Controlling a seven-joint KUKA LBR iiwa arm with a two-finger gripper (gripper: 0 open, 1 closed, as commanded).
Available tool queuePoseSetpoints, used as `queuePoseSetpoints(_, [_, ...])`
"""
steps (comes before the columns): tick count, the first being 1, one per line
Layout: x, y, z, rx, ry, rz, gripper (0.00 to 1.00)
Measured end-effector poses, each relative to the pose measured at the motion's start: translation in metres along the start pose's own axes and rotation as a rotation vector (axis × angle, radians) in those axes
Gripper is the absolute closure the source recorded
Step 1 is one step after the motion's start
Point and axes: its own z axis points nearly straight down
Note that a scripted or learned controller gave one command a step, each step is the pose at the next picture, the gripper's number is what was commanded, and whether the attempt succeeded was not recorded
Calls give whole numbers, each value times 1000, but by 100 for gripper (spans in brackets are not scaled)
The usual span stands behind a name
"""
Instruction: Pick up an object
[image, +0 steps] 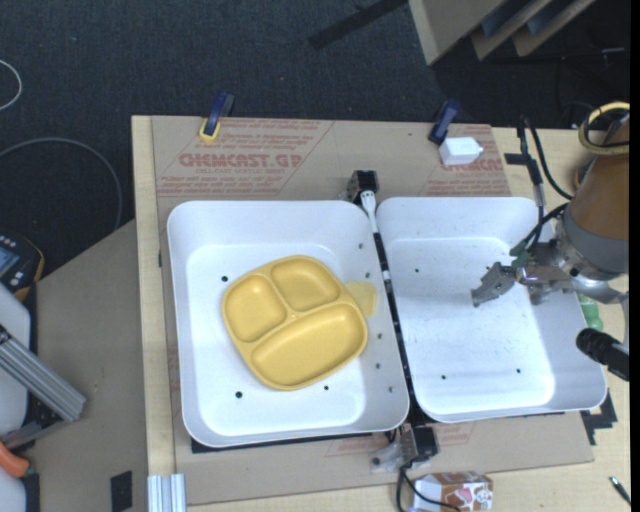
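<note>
Claw (490, 286) hangs over the right bin (500, 395), fingers' spread indiscernible, holding nothing.

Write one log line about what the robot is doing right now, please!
gripper: over right bin, holding nothing seen | yellow divided plate: lying in left bin, untouched | pick: not yet done

Bench (300, 150) bears left bin (190, 300) beside right bin (560, 385)

Two white bins (190, 300) on the bench (300, 150); one yellow divided plate (293, 322); one arm (600, 215) with one gripper (488, 287); two blue clamps (214, 117).
</note>
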Motion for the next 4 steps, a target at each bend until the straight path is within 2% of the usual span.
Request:
queuePoseSetpoints(1, [66,-39,-127,-6,0,-6,0])
queuePoseSetpoints(2, [64,-38,-133,-3,-1,-2,100])
queuePoseSetpoints(3, [131,-38,-112,4,2,-6,100])
queuePoseSetpoints(4, [203,-38,-189,-6,1,-4,100])
